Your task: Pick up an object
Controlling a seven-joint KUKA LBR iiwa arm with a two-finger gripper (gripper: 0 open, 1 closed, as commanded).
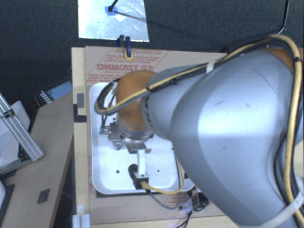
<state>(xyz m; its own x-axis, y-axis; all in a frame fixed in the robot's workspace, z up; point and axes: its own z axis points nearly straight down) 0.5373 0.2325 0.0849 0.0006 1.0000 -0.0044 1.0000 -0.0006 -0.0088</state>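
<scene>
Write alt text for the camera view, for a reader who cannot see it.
A big grey robot arm reaches in from the right and hangs over a shallow white bin, hiding much of it. The bin sits on a brown board printed in red, with a shiny sheet lying beyond.

Arm point(228, 127) grey, orange band point(130, 103) above wrist. Bin point(102, 175) white. Cardboard point(102, 63) under it tan with red lettering. Sheet point(95, 13) at top silvery, blue tape point(111, 10) on it. Clamp point(127, 49) dark blue and yellow. Floor point(38, 42) dark grey, finely speckled.
</scene>
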